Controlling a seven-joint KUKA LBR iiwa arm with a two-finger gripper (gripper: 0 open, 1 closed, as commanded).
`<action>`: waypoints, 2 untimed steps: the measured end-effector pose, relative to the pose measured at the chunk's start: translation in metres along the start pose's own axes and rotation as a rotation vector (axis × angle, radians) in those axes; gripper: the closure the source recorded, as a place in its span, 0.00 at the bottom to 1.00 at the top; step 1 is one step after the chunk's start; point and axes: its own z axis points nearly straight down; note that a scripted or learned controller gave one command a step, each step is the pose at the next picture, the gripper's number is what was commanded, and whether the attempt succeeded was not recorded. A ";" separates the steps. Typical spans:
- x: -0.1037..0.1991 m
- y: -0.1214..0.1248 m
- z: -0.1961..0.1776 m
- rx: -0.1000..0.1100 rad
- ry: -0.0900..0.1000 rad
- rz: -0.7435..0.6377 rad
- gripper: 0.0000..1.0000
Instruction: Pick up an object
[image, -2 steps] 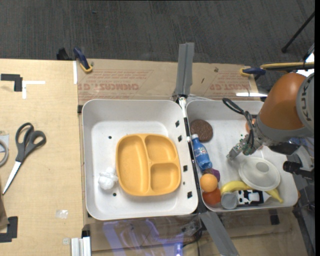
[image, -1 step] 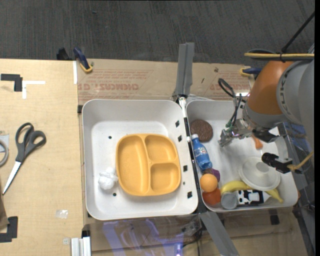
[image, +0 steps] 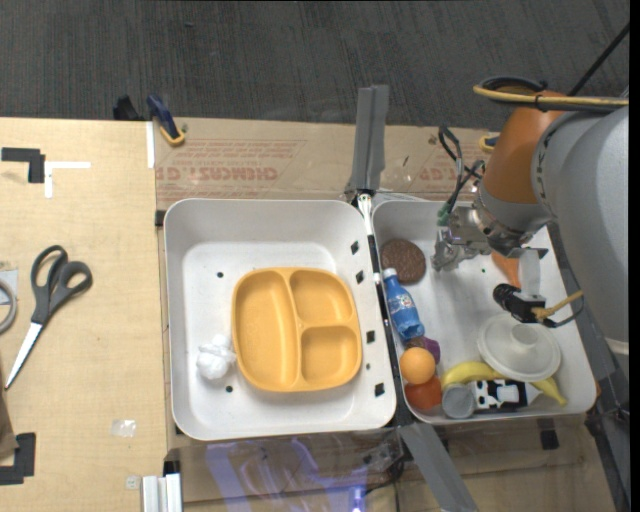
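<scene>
The yellow curved banana lies at the right bin's near edge among crowded pickable clutter, while the metal two-finger gripper hovers nearby, its state indiscernible, beside the brown round cookie.

1. Arm cut off by the right edge; it covers the right bin's far corner.
2. Banana partly under a white dish (middle hidden).
3. Gripper fingertips too small to read.
4. Bottle label illegible.
</scene>
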 end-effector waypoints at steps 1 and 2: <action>-0.059 -0.020 -0.025 0.000 0.000 -0.254 1.00; -0.059 -0.020 -0.025 0.000 0.000 -0.254 0.00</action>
